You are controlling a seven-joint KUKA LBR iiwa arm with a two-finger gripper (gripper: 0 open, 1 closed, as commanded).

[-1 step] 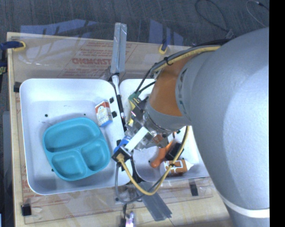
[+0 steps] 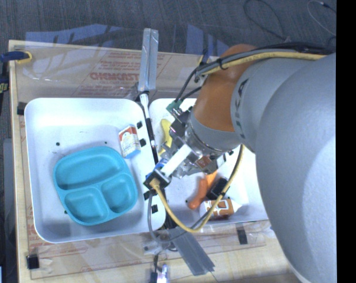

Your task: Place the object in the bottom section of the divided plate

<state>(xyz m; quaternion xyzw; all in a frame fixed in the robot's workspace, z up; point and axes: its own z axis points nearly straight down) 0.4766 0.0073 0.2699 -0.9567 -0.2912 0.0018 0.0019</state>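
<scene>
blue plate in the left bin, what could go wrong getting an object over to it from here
1. The gripper sits right at the divider between the bins; the arm could clip that wall while crossing.
2. The blue plate lies at a slant, so the bottom section is easy to miss.
3. A small carton lies close to the plate's rim and could get knocked.

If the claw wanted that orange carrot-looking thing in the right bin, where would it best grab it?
Probably at the middle of the orange carrot-shaped object, coming straight down from above. It lies flat and slanted on the right bin floor, long and narrow, so closing across its narrow width should suit best. A small box sits close beside its lower part, and a cable crosses nearby.
</scene>
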